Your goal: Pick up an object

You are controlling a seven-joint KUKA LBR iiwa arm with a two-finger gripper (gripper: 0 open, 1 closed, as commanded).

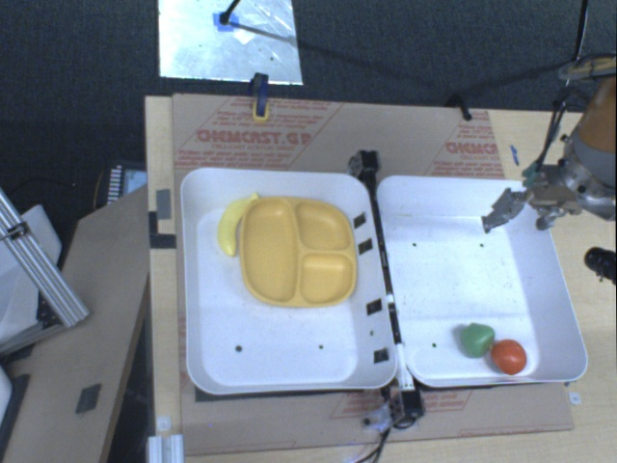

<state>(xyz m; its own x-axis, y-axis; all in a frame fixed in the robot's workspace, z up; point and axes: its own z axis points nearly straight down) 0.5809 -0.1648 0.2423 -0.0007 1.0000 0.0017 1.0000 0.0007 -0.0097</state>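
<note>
A green pepper-shaped toy (pixel 474 339) and a red tomato-shaped toy (pixel 508 356) lie side by side in the near right corner of the right bin (pixel 453 258). A yellow divided plate (pixel 294 251) sits in the left bin (pixel 280 355), with a yellow banana (pixel 229 226) tucked against its left edge. My gripper (pixel 521 212) hangs over the far right part of the right bin, well above and away from the toys. Its two fingers are spread apart with nothing between them.
The two bins meet at a black clamped divider (pixel 379 278) down the middle. A brown cardboard sheet (pixel 289 133) lies under the bins. A shiny metal plate (pixel 229 25) sits on the dark floor beyond the bench.
</note>
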